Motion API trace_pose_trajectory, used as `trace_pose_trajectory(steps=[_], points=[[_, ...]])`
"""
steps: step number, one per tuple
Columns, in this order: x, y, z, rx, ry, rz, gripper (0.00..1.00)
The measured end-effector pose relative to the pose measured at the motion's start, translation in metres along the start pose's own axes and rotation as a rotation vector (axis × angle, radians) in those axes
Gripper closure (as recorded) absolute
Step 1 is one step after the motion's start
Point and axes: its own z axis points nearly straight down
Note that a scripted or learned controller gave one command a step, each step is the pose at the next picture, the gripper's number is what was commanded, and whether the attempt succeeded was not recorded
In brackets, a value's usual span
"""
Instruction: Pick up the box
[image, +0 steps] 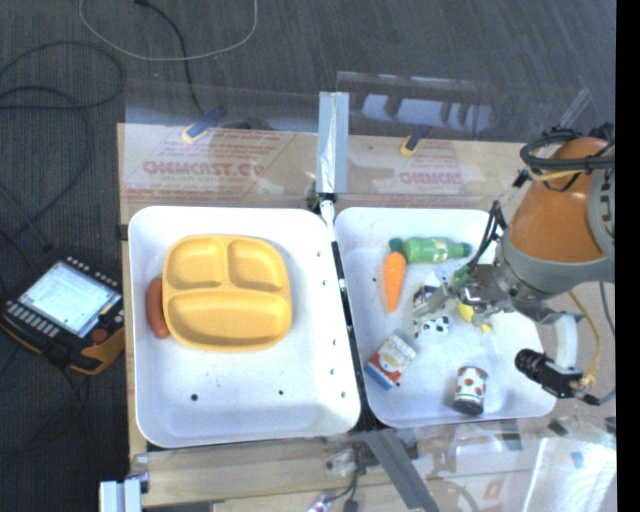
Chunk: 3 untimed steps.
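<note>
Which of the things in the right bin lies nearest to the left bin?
The small box with the red and blue end. It lies by the right bin's left wall, while the carrot, green bottle and can sit further right.

Arm (560, 225): entered from the right, grey with orange band, bent downward.
Gripper (440, 300): low, pointed left.
Wrist (490, 285): angled left and down.

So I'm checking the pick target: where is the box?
The box lies in the right bin, near its left wall, below the carrot.
</note>
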Motion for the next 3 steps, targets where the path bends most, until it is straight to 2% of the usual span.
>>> trace_pose_trajectory(steps=[1, 2, 3], points=[[0.023, 0.002, 0.072, -0.023, -0.007, -0.066, 0.0], [0.023, -0.009, 0.09, -0.052, -0.01, -0.288, 0.0], [0.022, -0.009, 0.09, -0.052, -0.022, -0.572, 0.0]])
